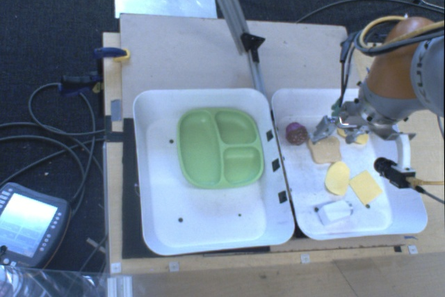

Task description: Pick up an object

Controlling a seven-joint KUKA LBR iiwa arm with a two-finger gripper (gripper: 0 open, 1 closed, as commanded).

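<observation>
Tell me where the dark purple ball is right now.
The dark purple ball lies in the right bin, near its upper left corner, just left of the tool and the tan toast slice.

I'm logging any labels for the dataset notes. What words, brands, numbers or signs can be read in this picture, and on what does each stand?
No text can be read anywhere in this picture.
Handheld control pendant at the lower left: its screen is lit, but the content is too blurred to read.
Green divided plate, white bins and the food pieces: no print visible.
Arm's grey and orange casing: no legible marking.
</observation>
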